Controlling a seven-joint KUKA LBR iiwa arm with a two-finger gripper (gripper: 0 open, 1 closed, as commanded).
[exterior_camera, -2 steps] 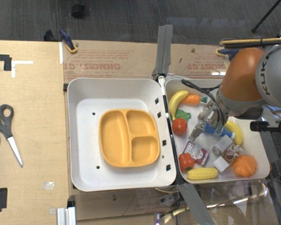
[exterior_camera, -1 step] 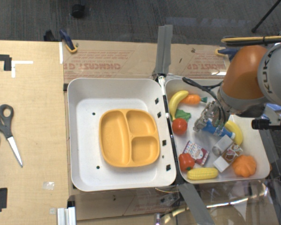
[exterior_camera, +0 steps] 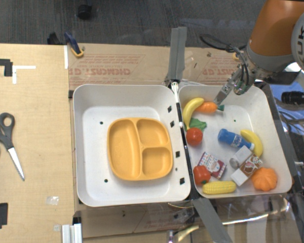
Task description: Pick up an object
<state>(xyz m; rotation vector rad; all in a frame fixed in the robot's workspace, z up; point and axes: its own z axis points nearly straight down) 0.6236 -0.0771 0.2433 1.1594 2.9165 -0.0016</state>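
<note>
The right bin holds many toy foods. At its far left lie a yellow banana and an orange carrot, with a green piece and a red tomato just below them. My gripper hangs low over the bin's far part, its tip right beside the carrot's right end. Nothing shows in its grasp. Further toward the front lie a blue bottle, a second banana, a snack packet, a corn cob and an orange fruit.
The left bin carries a yellow divided plate. A small box and a red pepper crowd the right bin's front. Scissors lie on the bench at far left. The arm's orange band is at the upper right.
</note>
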